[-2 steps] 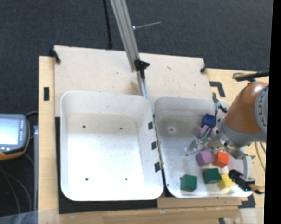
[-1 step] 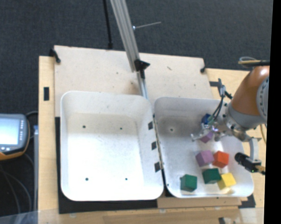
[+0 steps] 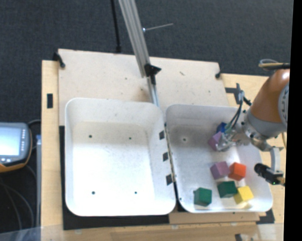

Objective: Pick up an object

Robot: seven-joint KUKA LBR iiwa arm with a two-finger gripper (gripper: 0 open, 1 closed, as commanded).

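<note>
Over the right bin (image 3: pixel 191 119), near its far right side, the claw (image 3: pixel 223 140) hangs low from the grey and orange arm (image 3: pixel 269 105). A small purple block (image 3: pixel 216 140) sits at its tip, with something blue (image 3: pixel 221 128) just behind it. Block looks raised off the bin floor and caught at the claw, but the tip is small and partly blurred. Cannot tell whether the claw is open, closed, or truly gripping the block.

Nearer the front of the same bin lie five loose blocks in a cluster: second purple block (image 3: pixel 220 169), orange block (image 3: pixel 237 170) touching beside it, green block (image 3: pixel 227 188), yellow block (image 3: pixel 244 194) just beside that, and another green block (image 3: pixel 202 196) a little apart to the left. Left bin (image 3: pixel 70 139) stands alongside, edges touching.

Judgement on progress: claw is at an object, possibly lifting it. A secure hold is not confirmed. Remaining: clear lift away from the bin floor with the block kept in the claw.
</note>
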